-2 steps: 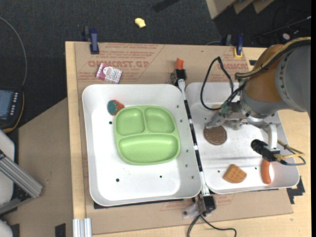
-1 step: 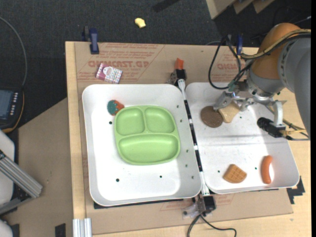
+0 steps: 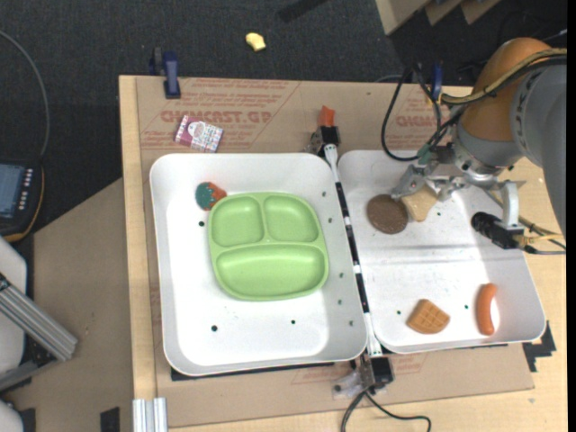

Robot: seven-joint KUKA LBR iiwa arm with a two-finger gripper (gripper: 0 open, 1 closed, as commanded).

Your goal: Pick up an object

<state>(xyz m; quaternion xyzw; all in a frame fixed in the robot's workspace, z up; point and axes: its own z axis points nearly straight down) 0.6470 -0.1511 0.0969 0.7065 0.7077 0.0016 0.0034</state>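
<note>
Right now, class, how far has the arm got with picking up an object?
Nothing looks lifted yet. The gripper is low in the right bin, its fingers beside a tan piece and a brown disc; whether it grips either is unclear. The waffle and sausage lie untouched. Grasping and lifting remain.

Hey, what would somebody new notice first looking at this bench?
Probably the bright green three-compartment plastic plate filling the middle of the left white bin. Next, the grey arm's gripper reaching down at the right white bin's far end, beside a round brown disc and a tan chunk.
</note>
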